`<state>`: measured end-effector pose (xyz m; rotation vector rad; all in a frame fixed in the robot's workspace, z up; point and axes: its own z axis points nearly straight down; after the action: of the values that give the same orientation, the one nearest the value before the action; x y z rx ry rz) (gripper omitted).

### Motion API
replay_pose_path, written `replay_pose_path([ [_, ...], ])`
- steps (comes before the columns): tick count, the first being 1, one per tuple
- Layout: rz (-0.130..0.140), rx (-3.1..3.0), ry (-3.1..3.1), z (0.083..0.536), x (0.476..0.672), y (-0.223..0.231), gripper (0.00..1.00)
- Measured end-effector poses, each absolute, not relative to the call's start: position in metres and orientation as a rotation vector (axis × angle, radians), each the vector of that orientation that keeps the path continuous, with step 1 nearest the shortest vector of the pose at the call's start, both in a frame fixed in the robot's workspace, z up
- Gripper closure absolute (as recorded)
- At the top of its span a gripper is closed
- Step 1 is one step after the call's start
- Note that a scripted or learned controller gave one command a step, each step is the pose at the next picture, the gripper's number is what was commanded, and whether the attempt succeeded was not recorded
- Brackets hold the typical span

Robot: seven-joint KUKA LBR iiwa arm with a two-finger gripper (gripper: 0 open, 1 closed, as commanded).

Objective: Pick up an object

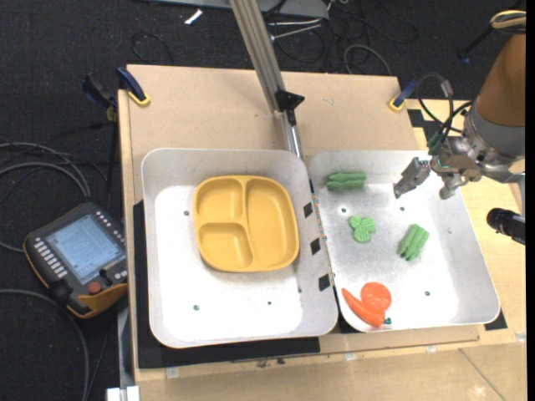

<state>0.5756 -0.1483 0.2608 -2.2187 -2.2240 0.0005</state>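
Objects for picking are seen in the right bin [468, 295], all lying to the left of and below the gripper [430, 179].

Much of the arm [501, 90] is cut off by the frame's right edge, so that just its wrist end is seen. The two fingers are seen spread apart over the upper right part of the right bin, with nothing between them; how close they hang to the bin floor cannot be judged.

Far to the left of the gripper, a yellow divided plate [247, 223] is seen in the left bin [167, 307], with three compartments in which nothing can be made out.

In the right bin, nearer the gripper, a green ridged piece [346, 180] is found to its left at about the same height in the view. Below it and lower left of the gripper, a small green leafy piece [362, 229] is seen, its exact form too small to be told. At the bin's bottom edge, an orange carrot-shaped piece [359, 307] and a red round piece [376, 295] are seen touching one another; where one ends and the other begins is hard to make out. Just below the gripper, slightly left, a second green ridged piece [413, 241] is seen lying at a tilt, apart from the others.
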Motion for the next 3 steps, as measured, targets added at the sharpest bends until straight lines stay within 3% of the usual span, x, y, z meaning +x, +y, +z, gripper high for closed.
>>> replay_pose_path([
  [1,0.0,-2.22,-2.223,0.261,0.576,-0.148,0.0],
  [3,0.005,-2.218,-2.218,0.166,0.572,-0.134,0.0],
])
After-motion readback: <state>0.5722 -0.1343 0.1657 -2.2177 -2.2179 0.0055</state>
